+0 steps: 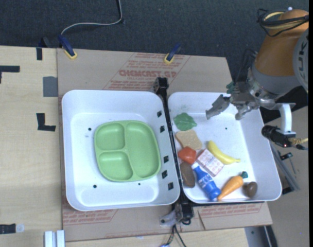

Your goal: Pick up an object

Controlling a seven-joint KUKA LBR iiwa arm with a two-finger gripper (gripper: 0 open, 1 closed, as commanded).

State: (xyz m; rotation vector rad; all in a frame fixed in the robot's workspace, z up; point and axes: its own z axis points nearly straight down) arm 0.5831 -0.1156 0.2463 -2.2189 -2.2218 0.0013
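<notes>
Pincer spread wide, holding nothing, over right bin's far end; near green leaf; banana, carrot lying below.

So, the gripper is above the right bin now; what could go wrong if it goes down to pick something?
1. The gripper is open above a bare part of the right bin; going straight down, it may close on nothing.
2. The toast, tomato, box and bottle lie packed together, so the fingers could push neighbours or catch two things.
3. The banana and carrot are narrow and may slip out.
</notes>
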